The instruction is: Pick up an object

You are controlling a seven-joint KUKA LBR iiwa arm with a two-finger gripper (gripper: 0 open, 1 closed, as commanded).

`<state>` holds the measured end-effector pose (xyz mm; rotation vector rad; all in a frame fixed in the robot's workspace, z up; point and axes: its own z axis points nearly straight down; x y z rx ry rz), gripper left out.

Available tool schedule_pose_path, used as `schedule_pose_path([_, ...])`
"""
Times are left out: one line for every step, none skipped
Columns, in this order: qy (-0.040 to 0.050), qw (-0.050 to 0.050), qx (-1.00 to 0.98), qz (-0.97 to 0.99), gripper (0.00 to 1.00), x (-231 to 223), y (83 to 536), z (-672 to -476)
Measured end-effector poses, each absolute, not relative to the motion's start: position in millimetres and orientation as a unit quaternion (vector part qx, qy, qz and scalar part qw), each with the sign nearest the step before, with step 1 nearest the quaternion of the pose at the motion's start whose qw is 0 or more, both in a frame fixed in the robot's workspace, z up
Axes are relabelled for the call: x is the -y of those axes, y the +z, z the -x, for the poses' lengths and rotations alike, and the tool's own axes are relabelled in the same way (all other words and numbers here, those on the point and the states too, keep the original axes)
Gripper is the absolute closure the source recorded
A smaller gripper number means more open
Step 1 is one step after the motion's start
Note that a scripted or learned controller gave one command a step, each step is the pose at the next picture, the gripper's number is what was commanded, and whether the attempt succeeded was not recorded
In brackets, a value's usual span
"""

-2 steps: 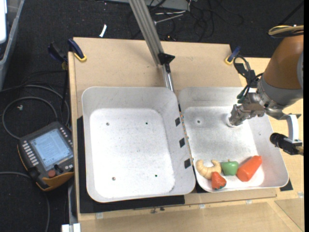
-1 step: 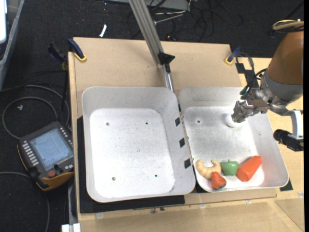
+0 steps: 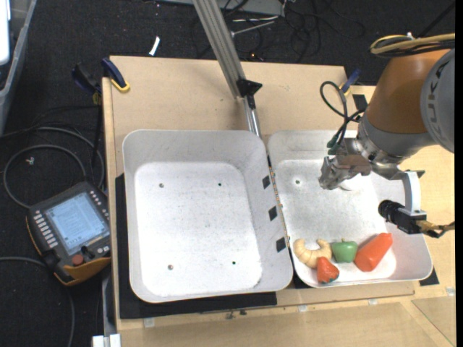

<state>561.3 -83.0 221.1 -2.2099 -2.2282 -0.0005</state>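
Note:
In the camera view my gripper (image 3: 334, 178) hangs over the upper middle of the right bin (image 3: 304, 208), pointing down, with nothing visible between its fingers. Along that bin's front edge lie a cream curved piece (image 3: 309, 250), a small red piece (image 3: 326, 269), a green pepper-like piece (image 3: 345, 250) and an orange carrot-shaped piece (image 3: 373, 251). All of them sit well in front of the gripper, near the bin's lower right corner. The arm's grey and orange wrist covers the bin's upper right part.
The left bin (image 3: 195, 215) stands beside the right one, sharing a raised middle rim. A metal pole (image 3: 224, 42) slants across the back of the bench. A teach pendant (image 3: 69, 226) lies on the floor to the left.

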Motion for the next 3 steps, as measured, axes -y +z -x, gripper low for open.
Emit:
schedule_pose_path([-0.0001,0.001,0.710,0.704,1.00,34,214,-555.7])
schedule_pose_path([-0.0001,0.002,0.710,0.704,1.00,-26,214,-545.7])
schedule_pose_path([-0.0001,0.001,0.710,0.704,1.00,-76,211,-542.0])
